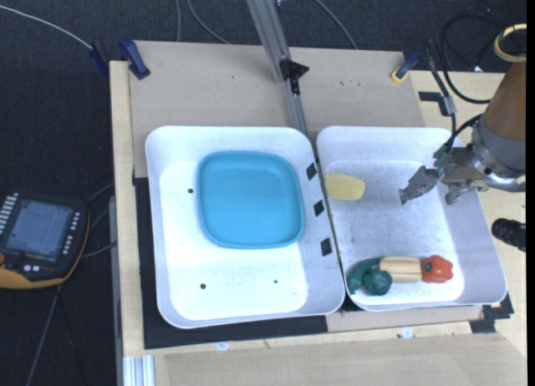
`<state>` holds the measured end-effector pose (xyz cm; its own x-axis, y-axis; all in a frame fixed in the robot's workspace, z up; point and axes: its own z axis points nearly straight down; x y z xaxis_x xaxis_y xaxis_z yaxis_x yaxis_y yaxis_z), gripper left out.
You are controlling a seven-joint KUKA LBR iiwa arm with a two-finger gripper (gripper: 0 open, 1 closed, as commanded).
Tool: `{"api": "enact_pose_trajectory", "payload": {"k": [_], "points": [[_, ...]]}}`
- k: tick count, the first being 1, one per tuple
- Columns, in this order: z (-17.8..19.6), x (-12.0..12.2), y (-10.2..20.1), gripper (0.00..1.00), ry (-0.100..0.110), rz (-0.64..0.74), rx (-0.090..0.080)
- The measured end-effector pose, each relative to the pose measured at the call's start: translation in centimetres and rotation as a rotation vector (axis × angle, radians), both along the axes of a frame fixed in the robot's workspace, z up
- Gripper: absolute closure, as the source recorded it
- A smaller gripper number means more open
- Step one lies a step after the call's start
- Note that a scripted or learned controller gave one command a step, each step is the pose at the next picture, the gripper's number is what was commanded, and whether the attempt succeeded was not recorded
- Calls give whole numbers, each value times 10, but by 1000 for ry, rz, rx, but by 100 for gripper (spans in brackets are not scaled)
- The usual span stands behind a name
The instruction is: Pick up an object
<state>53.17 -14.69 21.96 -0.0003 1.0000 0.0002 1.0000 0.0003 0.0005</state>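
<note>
Toy cluster (401,271) at right bin (481,234) near edge: green piece, tan roll, red piece, touching. Yellow piece (344,186) by divider. Tool (436,184) hovers above bin floor, fingers spread, holding nothing. Toys likely light, smooth plastic; grip tan roll across its narrow middle.

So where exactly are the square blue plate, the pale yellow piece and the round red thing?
Square blue plate (250,199): camera view, on its flat middle.
Pale yellow piece (344,186): camera view, on its centre.
Round red thing (435,269): camera view, on its rounded top.
</note>
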Motion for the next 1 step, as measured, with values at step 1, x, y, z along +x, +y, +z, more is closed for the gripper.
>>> {"api": "enact_pose_trajectory", "payload": {"k": [1], "points": [[-52,0,-10,0,4,-1,0]]}}
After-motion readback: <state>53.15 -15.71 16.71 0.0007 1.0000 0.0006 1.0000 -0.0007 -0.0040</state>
